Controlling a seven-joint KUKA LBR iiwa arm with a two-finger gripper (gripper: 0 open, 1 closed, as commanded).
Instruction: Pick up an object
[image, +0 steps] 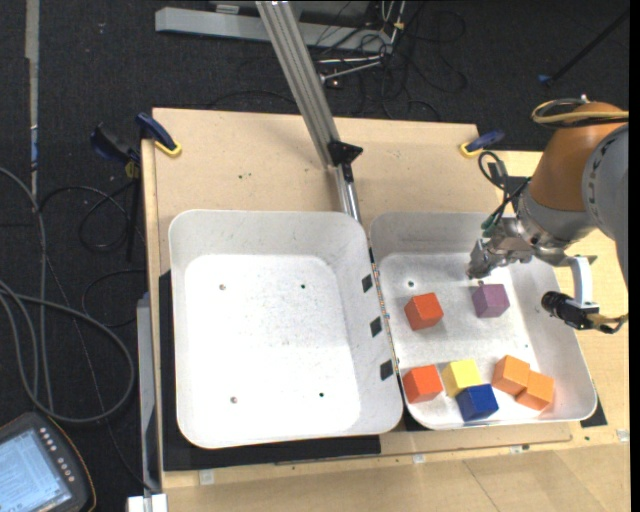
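Now, tool (483, 262): just above the purple cube (490, 299), poised for a grab; open or closed, cannot tell.
Other blocks: grouped below the purple cube, likelier to crowd a grip.

Seven small blocks lie in the right bin (563, 345): a purple cube (490, 299) at the far right and an orange-red cube (424, 310) to its left, well apart from each other. Along the near side sit another orange-red cube (423, 382), a yellow cube (462, 375) just right of it, a blue cube (477, 401) touching the yellow one's near corner, and two orange blocks (524, 381) huddled together at the right.
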